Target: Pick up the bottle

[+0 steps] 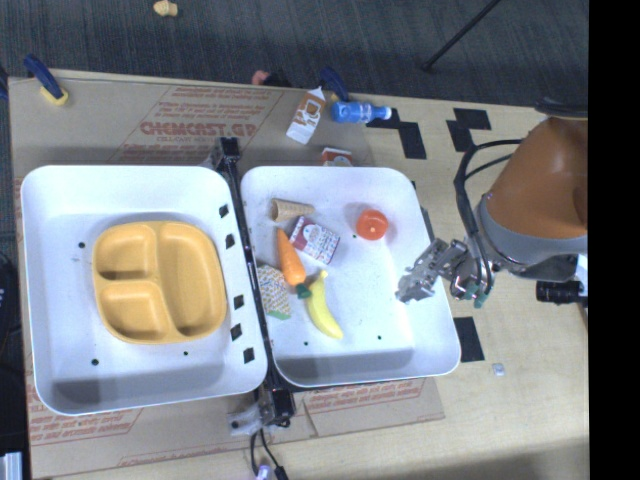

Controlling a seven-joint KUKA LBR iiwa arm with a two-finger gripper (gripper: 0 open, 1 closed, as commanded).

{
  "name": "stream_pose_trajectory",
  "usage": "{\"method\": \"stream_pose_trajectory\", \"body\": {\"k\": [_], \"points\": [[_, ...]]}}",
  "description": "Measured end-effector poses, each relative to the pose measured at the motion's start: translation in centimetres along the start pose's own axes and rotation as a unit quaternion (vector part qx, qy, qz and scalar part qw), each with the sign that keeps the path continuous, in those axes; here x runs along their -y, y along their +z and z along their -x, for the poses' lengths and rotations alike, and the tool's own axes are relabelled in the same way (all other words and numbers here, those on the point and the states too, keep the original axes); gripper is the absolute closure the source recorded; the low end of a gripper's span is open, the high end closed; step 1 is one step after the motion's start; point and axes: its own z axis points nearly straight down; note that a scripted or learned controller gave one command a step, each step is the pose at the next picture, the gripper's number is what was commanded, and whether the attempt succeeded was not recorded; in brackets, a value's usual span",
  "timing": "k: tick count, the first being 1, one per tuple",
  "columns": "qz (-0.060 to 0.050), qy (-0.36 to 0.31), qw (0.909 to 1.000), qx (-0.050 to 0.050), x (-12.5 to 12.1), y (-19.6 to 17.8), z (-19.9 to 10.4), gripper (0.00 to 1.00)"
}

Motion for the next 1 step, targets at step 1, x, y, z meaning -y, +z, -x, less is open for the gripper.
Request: {"method": "stream_pose_trajectory", "body": {"k": [1], "points": [[0.000,-0.139,0.9903,-0.001,-2.99,2.80,-3.31,1.00]]}}
